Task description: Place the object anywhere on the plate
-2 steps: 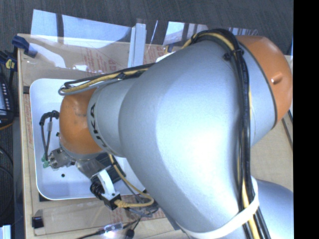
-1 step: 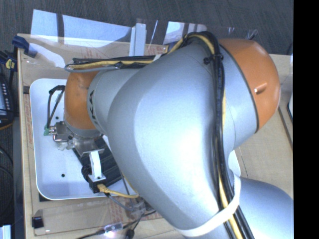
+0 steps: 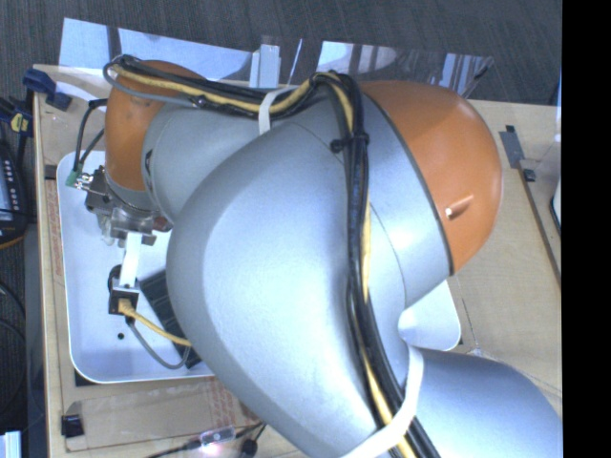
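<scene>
White bin floor (image 3: 86, 284) at the left of the frame is the only open working ground, because the grey arm (image 3: 315, 256) with its orange band (image 3: 129, 132) covers the middle and right of the picture. The wrist (image 3: 129, 213) hangs over the upper part of that bin, pointing down and slightly towards the lower left. The slant of the view and the hardware around the wrist hide the jaws, so I cannot tell whether they are wide, narrow or holding anything. The only loose thing close by is a dark ridged object (image 3: 158, 296) on the bin floor. It lies just below and to the right of the wrist, towards the lower centre of the frame, and most of it is tucked under the arm's grey shell. I take this to be the task's thing, though too little of it shows to be sure. Its exposed edge seems to run from upper left to lower right, so its long axis probably lies on that diagonal. The plate's place cannot be made out, nor which bin it sits in. If the dark object is the target, the coming move is likely a short shift down and right in the frame, with the jaws turned to close across that diagonal.
</scene>
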Motion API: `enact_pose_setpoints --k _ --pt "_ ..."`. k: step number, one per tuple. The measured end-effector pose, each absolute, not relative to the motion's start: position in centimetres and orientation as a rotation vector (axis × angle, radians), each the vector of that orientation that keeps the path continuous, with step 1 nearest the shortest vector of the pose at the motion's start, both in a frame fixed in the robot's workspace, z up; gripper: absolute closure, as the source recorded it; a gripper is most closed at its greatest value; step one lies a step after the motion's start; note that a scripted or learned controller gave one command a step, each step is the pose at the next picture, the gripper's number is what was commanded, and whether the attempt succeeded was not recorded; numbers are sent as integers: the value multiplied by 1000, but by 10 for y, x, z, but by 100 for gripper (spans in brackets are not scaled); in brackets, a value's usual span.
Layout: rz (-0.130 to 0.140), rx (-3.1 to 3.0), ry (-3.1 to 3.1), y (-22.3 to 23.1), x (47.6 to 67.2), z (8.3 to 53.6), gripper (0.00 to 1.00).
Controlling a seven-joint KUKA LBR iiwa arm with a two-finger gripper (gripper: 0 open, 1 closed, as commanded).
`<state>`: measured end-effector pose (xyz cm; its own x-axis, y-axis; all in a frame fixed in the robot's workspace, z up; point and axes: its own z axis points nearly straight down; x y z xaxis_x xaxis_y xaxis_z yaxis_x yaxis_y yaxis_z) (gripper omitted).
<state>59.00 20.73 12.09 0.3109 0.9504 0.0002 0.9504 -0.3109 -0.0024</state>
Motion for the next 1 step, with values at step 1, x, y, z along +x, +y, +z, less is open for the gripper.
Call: enact_pose_setpoints --k 1 --pt "4 -2262 -2176 115 533 222 100"
